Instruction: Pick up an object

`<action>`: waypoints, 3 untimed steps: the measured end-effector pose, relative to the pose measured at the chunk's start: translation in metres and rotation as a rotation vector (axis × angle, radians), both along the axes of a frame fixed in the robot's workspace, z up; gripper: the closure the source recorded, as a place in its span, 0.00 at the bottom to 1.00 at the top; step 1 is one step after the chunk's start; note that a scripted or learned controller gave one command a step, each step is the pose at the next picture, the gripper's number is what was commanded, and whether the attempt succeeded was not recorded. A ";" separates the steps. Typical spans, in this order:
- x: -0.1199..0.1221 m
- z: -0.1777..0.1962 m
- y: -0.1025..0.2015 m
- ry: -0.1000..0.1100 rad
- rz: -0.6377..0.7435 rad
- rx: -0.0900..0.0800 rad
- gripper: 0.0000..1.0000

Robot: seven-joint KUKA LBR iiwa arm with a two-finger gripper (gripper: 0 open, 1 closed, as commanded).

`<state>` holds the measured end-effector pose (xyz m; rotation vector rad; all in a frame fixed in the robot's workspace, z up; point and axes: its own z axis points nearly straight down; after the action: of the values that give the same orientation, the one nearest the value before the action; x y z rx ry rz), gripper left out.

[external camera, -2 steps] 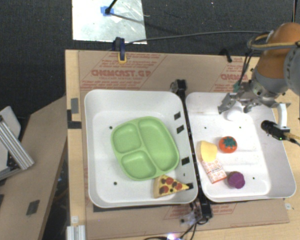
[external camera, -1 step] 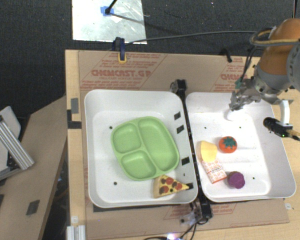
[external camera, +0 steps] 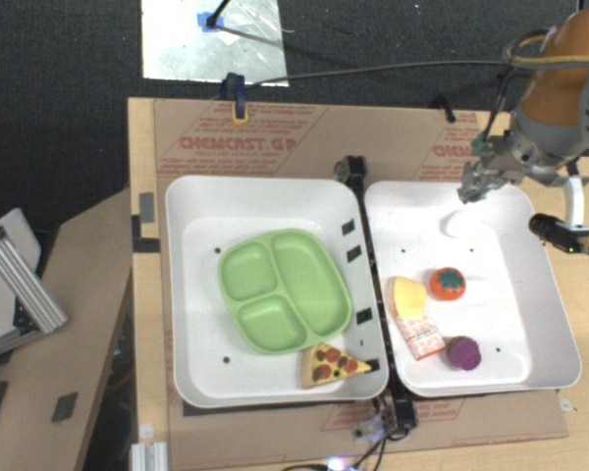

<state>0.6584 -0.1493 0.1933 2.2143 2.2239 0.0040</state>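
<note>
Near edge, left bin: pizza slice toy beside the green divided plate. Right bin: purple ball, red-white carton, yellow wedge, tomato toy — all lower centre-right, untouched. Gripper hovers at the bin's upper right corner, nothing between its tips; spread or pinched — can't tell. Step: pre-grasp approach. Next: move down-frame over one object, then descend.

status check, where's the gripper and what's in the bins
Gripper over right bin's far end, nothing between fingers. Tomato, cheese wedge, carton, purple piece lie nearer. Green tray, pizza slice in left bin.
</note>
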 end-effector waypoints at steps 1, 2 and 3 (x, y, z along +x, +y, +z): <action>0.001 0.032 0.000 0.000 0.001 0.000 1.00; 0.006 0.026 0.055 0.001 0.002 0.000 1.00; 0.007 0.037 0.106 0.001 0.005 0.002 1.00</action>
<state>0.6653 -0.0437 0.2307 2.2104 2.2308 0.0049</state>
